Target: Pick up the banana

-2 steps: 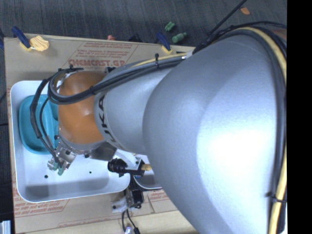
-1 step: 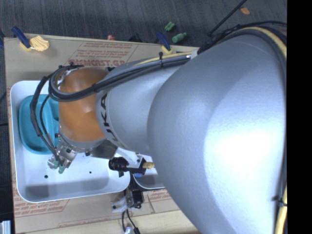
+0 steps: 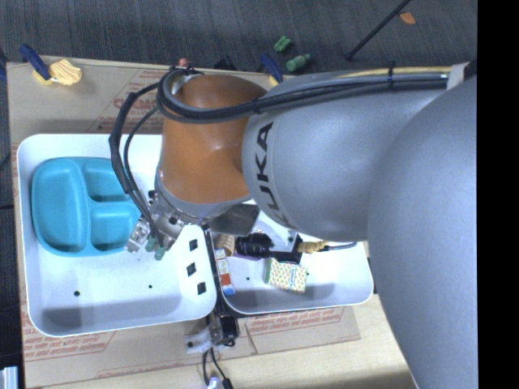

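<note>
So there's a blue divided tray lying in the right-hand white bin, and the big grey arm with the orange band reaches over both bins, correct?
Nearly. The camera view shows the blue divided tray in the left-hand white bin, not the right-hand one. The rest is right: the grey arm with the orange band reaches over both bins.

The grey arm (image 3: pixel 357 152) reaches in from the right, bulking large across the view. Its orange band (image 3: pixel 207 140) sits above the wrist (black cables loop around it), and the gripper (image 3: pixel 150 237) points down-left, fingers unclear.
</note>
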Controlling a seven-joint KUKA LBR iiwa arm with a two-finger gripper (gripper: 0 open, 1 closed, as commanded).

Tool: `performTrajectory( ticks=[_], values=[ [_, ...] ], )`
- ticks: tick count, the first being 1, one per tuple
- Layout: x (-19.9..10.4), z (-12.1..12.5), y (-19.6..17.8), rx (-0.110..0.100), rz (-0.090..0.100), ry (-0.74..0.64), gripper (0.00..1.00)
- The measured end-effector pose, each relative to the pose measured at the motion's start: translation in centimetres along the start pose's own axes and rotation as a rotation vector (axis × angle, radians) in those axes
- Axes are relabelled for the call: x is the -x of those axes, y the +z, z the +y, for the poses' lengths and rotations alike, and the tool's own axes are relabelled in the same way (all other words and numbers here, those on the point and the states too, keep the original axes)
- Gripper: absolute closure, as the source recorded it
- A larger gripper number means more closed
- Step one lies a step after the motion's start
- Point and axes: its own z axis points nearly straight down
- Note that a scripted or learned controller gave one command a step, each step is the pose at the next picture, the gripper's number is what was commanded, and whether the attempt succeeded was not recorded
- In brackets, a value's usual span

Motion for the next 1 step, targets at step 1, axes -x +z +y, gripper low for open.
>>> performTrajectory(
  ticks=[1],
  values=[
    [-3.79, 5.17, -5.19, 0.0, 0.001, 0.036, 1.0]
  ],
)
